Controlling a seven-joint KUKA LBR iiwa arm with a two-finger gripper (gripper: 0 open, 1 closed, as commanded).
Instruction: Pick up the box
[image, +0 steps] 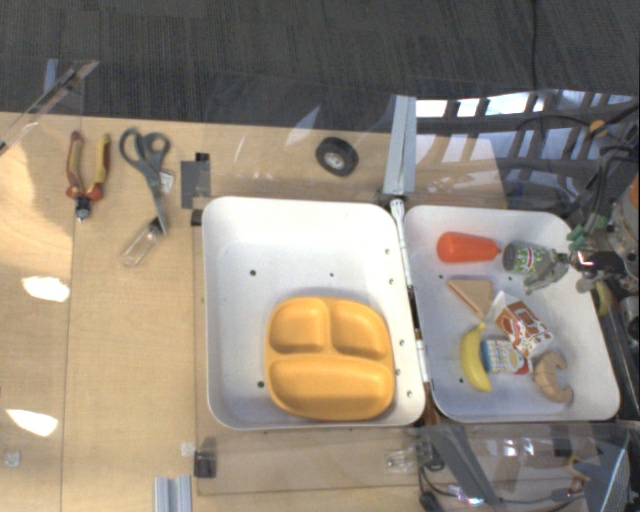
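Box lying in the right bin, near the claw.
The box is sitting below-left of the claw; whether the claw is apart or together, I cannot tell.

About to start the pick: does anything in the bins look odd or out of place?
Nothing looks spilled or broken. The right bin is crowded: the box lies tilted, touching the banana and a small carton. The yellow tray sits flat in the left bin.

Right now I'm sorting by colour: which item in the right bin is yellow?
The banana, lying near the bin's left wall. The carrot-like piece above it is orange, and the small box beside it is red and white.
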